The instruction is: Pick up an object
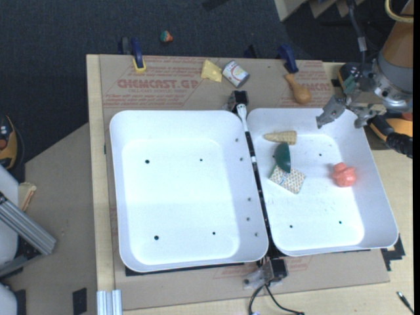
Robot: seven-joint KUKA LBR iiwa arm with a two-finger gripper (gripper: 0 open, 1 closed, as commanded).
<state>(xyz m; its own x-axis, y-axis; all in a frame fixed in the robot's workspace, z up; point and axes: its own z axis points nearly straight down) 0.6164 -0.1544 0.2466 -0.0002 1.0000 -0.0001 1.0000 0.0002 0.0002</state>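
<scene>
A: Start with the big things. What carries it all?

B: The table (197,84), a brown board with red lettering, sits over dark carpet (79,18). Two white bins lie side by side on it: the left bin (131,130) and the right bin (377,225). Both have smooth, glossy floors, so I'd judge things will skid if nudged.

A: And the arm?

B: It reaches over the table's far right corner. The hand (344,113) hangs above the right bin's far rim, its two fingers apart, with nothing between them.

A: What could it pick?

B: In the right bin, toward the left wall: a green piece (283,156) resting against a checkered packet (289,179), and a tan cone (281,136) just beyond them. A pink lump (343,174) sits alone nearer the right wall.

A: Risks?

B: The green piece and the packet touch, so closing there may catch both or push one away. The cone could roll off the fingers. The pink lump looks safest, being well apart from the rest, though a shallow descent would just shove it along the slick floor.

A: Anything else?

B: Small strays lie along the table's far edge: a yellow wedge (211,71), a small box (235,73), a wooden piece (298,89).
</scene>
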